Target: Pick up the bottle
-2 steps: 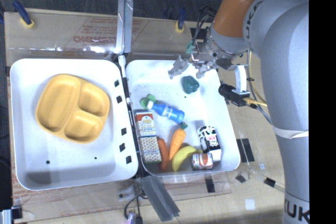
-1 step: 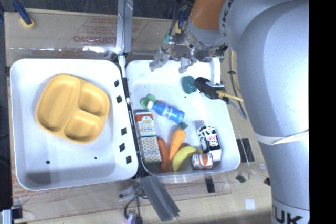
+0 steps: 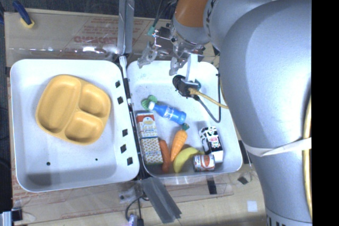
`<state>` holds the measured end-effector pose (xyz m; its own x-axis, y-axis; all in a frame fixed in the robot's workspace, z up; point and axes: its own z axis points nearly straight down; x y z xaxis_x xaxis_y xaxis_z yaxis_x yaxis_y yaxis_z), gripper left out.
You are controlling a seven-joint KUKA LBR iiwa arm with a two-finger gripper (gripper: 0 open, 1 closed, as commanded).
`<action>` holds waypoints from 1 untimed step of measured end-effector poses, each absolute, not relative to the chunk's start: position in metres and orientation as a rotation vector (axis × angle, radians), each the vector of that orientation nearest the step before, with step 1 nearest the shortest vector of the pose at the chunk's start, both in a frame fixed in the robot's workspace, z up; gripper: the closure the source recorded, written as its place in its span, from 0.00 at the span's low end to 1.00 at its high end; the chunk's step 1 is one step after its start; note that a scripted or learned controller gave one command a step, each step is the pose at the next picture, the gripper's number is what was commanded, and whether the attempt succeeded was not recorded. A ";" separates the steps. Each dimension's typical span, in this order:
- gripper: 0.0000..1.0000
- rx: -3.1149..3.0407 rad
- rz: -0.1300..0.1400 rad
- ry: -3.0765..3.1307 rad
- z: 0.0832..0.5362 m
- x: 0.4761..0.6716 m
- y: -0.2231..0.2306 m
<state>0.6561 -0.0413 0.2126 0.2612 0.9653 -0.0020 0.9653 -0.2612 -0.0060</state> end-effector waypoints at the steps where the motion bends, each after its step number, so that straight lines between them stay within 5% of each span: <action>1: 0.00 -2.854 0.015 -1.295 0.152 0.565 -0.095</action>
